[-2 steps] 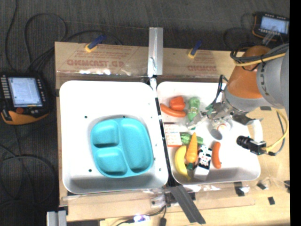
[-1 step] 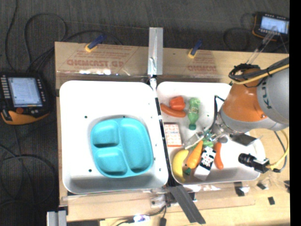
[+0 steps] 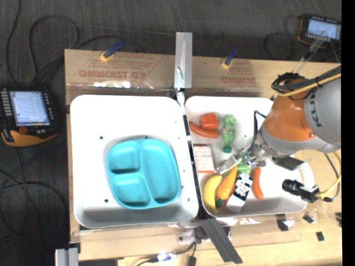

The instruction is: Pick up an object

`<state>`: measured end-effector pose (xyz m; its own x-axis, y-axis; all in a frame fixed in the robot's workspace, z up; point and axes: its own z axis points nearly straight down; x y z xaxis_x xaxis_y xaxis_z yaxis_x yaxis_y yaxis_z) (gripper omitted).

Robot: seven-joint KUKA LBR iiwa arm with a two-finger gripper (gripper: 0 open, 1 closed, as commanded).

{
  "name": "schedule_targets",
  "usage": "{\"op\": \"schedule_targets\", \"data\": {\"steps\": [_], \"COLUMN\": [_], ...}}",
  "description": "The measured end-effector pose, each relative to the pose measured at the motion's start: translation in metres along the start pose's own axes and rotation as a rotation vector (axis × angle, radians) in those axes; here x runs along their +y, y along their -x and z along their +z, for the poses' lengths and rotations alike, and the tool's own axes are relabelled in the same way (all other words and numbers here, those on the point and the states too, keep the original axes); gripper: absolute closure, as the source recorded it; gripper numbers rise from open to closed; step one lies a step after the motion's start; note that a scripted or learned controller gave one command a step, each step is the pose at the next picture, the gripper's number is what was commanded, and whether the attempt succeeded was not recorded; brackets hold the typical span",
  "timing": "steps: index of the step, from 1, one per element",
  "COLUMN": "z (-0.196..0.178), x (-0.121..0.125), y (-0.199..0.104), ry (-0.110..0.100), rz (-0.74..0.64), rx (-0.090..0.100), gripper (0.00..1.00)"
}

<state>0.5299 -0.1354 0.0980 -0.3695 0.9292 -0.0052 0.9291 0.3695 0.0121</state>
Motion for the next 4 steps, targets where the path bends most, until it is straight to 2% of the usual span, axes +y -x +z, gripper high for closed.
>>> {"op": "schedule_targets", "data": {"steps": [1, 2, 3, 4], "z": [-0.112, -0.112, -0.085, -0.085], "x": [0.006, 0.006, -0.008, -0.021], "y": [-0.078, -0.078, -0.105, -0.073], "ry": [-0.016, -0.016, -0.018, -0.016], "rz": [0.154, 0.154, 0.169, 0.01], "rx": [0.005, 0.005, 0.005, 0.005], "gripper": [1.0, 0.0, 0.0, 0.0]}}
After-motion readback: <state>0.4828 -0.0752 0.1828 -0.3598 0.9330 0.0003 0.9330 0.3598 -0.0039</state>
